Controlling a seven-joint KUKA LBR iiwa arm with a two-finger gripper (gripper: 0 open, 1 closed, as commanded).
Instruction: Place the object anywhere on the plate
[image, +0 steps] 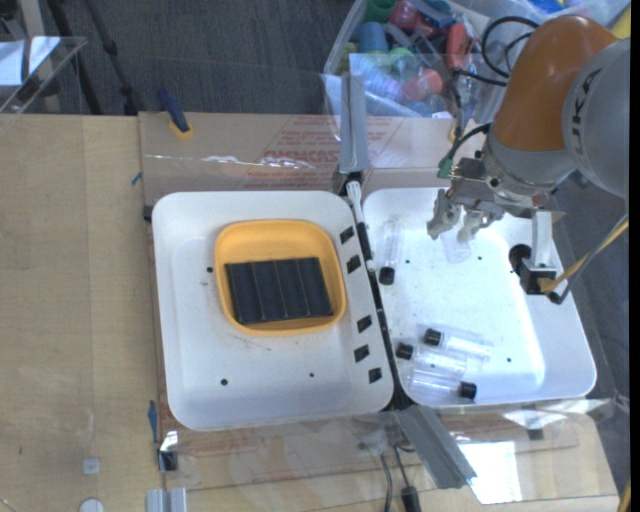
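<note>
Overhead, the pincer (452, 226) hangs spread above the right bin (560, 330), its clear tubes (455, 346) hard to make out.

The gripper (455, 222) is pale grey metal, hanging from a grey arm (610, 110) with a broad orange band (545, 70) just above it. Below it lies the white right bin (560, 340), its floor speckled with small dark dots. Nearer the camera than the gripper, clear tubes with black caps (445, 350) lie on that white floor, and another clear tube, black-capped (387, 255), lies to its left. Further left, the white left bin (185, 330) holds a yellow-orange plate (275, 240) bearing a dark grey ribbed slab (278, 290). The bench (70, 300) is light tan wood. Beyond the gripper sits a clear tub of red, blue and green items (410, 45).
</note>
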